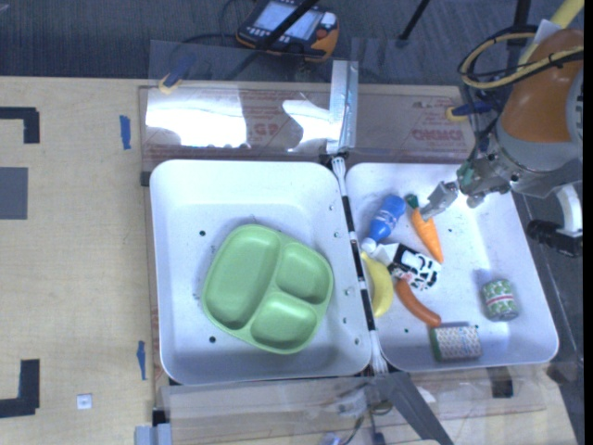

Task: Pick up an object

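Nearest the lens, at the front rim of the right bin (533, 346), lies a small squat cylinder (455, 340) on its side, with a speckled grey-green wrap and a reddish end. Just right of it and a little farther back sits a small can (498, 298), green-patterned label, pale top. Left of these, an orange sausage-shaped piece (417, 305) lies diagonally, smooth and glossy; its upper end touches a black-and-white blotched toy (414, 268). A yellow banana (377, 286), smooth and curved, lies against the bin's left wall. Behind it a blue bottle (384, 221) with a white cap lies tilted, cap toward the front. A toy carrot (427, 234), orange and tapered with a green top, lies just right of the bottle, its green end pointing toward the back right. The gripper (443, 197) hangs close over the carrot's green end; metal, pale grey, slim. Whether its fingers are parted or closed cannot be told, and nothing is seen between them. The arm (542, 109), grey with an orange band and looped yellow and black cables, enters from the right. The left bin (176, 193), white, shallow, with rounded corners, holds a matte green three-compartment tray (269, 288). A clear panel (241, 119) stands behind the bins, glaring white. Beyond it, a handheld pendant (287, 26) rests on the dark floor. The wooden bench (65, 248) carries black and blue tape marks.
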